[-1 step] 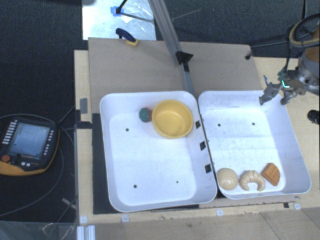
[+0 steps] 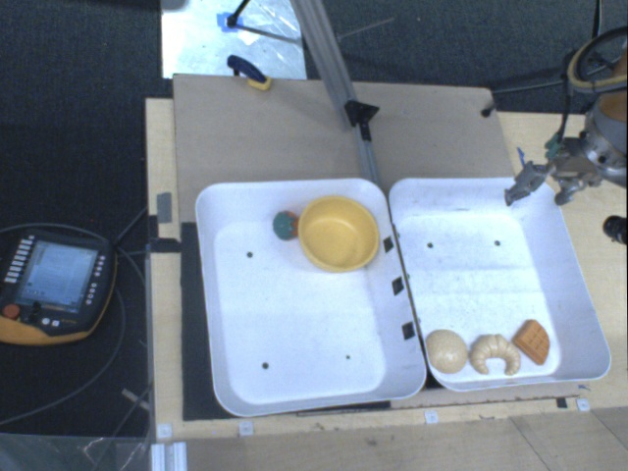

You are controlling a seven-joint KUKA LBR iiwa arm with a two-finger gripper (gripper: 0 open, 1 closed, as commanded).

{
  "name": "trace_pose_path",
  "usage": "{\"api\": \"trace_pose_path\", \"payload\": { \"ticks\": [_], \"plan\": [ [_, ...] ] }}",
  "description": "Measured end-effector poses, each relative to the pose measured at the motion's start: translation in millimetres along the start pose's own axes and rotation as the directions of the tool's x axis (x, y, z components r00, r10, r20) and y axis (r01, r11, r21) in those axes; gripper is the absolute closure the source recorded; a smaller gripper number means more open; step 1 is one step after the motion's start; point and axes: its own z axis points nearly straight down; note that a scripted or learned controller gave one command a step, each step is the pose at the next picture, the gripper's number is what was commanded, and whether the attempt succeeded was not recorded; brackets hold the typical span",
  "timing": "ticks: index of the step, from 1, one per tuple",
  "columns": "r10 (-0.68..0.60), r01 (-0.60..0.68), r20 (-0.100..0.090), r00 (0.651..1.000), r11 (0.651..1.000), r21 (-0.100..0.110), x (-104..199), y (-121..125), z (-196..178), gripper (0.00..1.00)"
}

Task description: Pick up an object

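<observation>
Camera view: looks down at a slant on two shallow white bins set side by side on a tan bench.
Left bin (image 2: 294,361): holds a yellow bowl (image 2: 339,234) near its far right corner, upright, round, with a plain rim and a hollow inside.
Small ball (image 2: 285,225): dark green-blue with a brownish patch, just beside the bowl on its left, seemingly touching its rim.
Right bin (image 2: 491,263): its near edge carries three food-like pieces in a row.
Round bun (image 2: 446,350): pale beige, dome-shaped, leftmost of the row, close to the bin's near left corner.
Croissant (image 2: 497,352): light tan, curved with both tips pointing toward the near wall, just beside the bun.
Waffle piece (image 2: 533,340): orange-brown, flat, roughly square with a faint grid, tilted on a corner, just right of the croissant.
Gripper (image 2: 538,186): at the right bin's far right corner, above the rim, well apart from every object.
Jaws: two dark fingers spread apart, nothing between them.
Arm: grey, entering from the right, with an orange patch above the wrist.
Teach pendant (image 2: 51,285): on the dark floor left of the bench, screen lit, cable trailing.
</observation>
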Motion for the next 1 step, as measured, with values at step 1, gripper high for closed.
{"api": "trace_pose_path", "payload": {
  "ticks": [1],
  "plan": [
    [0.000,0.000,-0.001,1.000,1.000,0.005,2.0,0.2,62.5,0.00]
  ]
}}
